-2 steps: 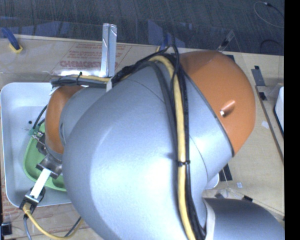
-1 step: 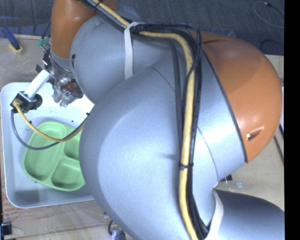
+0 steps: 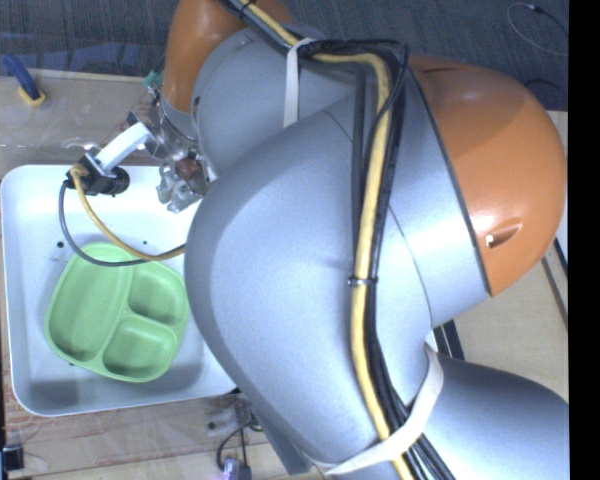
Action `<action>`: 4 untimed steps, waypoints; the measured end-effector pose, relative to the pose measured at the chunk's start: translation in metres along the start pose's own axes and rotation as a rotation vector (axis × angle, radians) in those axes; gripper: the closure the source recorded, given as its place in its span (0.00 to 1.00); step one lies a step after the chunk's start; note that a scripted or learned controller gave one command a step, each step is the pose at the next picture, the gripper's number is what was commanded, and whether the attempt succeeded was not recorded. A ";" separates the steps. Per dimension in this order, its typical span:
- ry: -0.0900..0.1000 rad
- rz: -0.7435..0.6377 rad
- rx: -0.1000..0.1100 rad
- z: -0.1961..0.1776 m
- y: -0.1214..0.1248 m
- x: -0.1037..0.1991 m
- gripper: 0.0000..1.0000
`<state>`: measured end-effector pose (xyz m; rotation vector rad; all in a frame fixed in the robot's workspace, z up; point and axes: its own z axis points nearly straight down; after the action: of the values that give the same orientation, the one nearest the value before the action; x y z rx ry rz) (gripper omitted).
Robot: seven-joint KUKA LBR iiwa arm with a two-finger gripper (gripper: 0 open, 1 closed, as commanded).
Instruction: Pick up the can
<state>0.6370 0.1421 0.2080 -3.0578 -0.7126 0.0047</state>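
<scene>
Rust-brown and very small, a patch (image 3: 188,171) sits right at the tip of the two-finger gripper (image 3: 177,186), over the far edge of the shallow white plastic bin (image 3: 20,368). It may be the can, but too little of it is in sight to be sure. Whether the gripper is clenched, released or grasping anything cannot be told; the wrist hardware and the bulky grey arm (image 3: 310,268) cover it from above.

The main risk, as I judge it, is a grasp that only seems made. If that patch is the can and it is caught by an edge, lifting could let it slip and drop back into the bin. If the can lies lower or to one side, the gripper could come up with nothing.

A thin black and yellow cable (image 3: 64,230) loops from the wrist down across the bin floor, touching the rim of the pale green divided plastic plate (image 3: 115,318). A quick rise could drag that loop against the plate and shift it, or snag it on the white bracket with a black end (image 3: 112,158) beside the gripper.

The gripper also hangs close to the bin's far wall, so a tilted lift might knock the can against it.
</scene>
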 end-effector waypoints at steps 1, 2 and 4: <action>0.001 0.000 -0.001 0.000 0.000 0.000 0.00; -0.004 -0.104 0.003 0.003 0.077 -0.091 0.00; -0.003 -0.141 0.003 0.018 0.039 -0.200 0.00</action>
<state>0.4751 0.0186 0.1904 -2.9978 -0.9260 0.0102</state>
